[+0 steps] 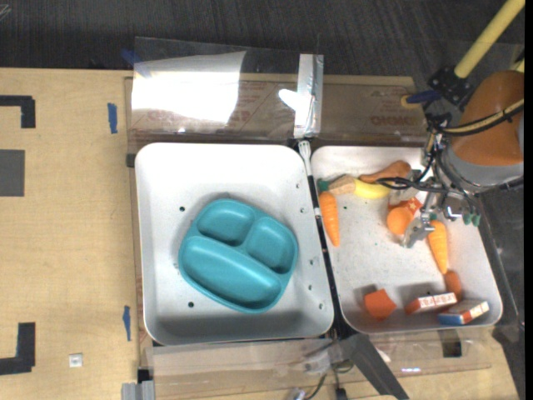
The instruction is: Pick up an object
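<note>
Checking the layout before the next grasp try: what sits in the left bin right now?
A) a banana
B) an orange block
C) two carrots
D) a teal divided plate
D: the teal divided plate lies alone in the left bin, while the carrots and other small items lie in the right bin, where the gripper is.
</note>
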You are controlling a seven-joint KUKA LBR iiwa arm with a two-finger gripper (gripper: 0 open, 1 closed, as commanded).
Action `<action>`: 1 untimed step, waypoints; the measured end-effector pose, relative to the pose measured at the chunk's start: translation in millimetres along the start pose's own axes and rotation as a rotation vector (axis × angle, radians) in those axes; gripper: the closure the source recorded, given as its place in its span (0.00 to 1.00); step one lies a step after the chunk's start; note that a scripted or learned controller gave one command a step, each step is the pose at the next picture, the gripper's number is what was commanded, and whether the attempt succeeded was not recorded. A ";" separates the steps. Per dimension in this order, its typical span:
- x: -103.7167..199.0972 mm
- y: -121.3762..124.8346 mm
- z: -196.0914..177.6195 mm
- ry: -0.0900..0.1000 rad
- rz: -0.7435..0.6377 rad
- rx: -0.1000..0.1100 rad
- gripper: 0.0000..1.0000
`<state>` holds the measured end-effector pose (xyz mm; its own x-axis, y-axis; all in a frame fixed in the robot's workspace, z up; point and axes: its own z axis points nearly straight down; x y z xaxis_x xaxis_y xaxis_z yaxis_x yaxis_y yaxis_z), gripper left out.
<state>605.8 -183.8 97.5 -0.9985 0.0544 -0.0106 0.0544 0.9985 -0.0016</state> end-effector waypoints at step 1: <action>62.4 -11.5 8.2 0.001 -0.015 0.000 0.00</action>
<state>542.9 -191.9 88.7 -0.9992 0.0398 -0.0099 0.0398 0.9992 -0.0019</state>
